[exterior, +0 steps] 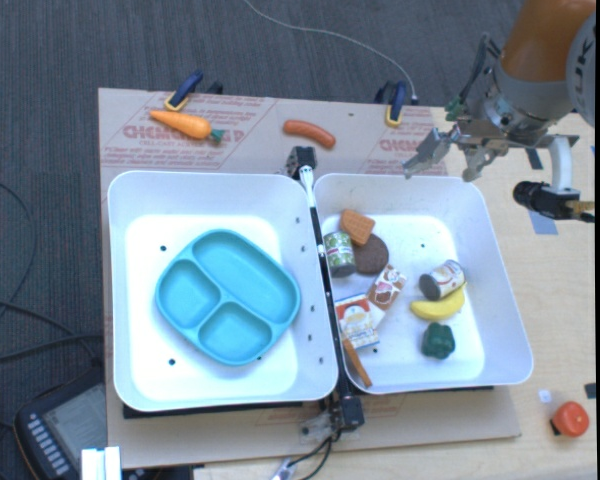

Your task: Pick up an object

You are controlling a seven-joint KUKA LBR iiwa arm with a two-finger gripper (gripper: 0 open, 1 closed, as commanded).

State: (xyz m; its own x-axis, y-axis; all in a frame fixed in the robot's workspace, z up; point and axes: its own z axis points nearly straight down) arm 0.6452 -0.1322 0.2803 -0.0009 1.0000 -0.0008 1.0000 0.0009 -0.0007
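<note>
Arm (pixel 540 28): grey with an orange band, entered from the upper right, wrist above the far edge of the right bin.
Claw (pixel 448 160): hung above the back rim of the right bin, two fingers spread wide, nothing between them; one fingertip (pixel 416 166) pointed left, the other sat near the bin's back right corner.
Right bin (pixel 500 298): shallow, white, held all the small items, clustered left of centre and toward the front.
Banana (pixel 438 306): yellow toy, lay mid-bin, touching a small can (pixel 441 279) tipped on its side just behind it.
Green piece (pixel 438 341): dark green lump, just in front of the banana, apart from it.
Brown disc (pixel 369 253): round, dark, near the divider; an orange-tan wedge (pixel 357 226) leaned on its far edge.
Green-labelled can (pixel 339 253): stood just left of the disc, against the bin's left wall.
Small packets (pixel 360 318): red-and-white, two or three, overlapping, toward the front left; exact count unclear.
Left bin (pixel 130 268): white, held a blue three-compartment plate (pixel 228 296), centred, set at a slant.
Counter (pixel 250 133): cardboard sheet behind the bins carried a toy carrot (pixel 183 124) at left and a toy sausage (pixel 309 133) near the middle, well apart.
Clamps (pixel 185 90): blue-and-yellow, along the board's far edge.
</note>
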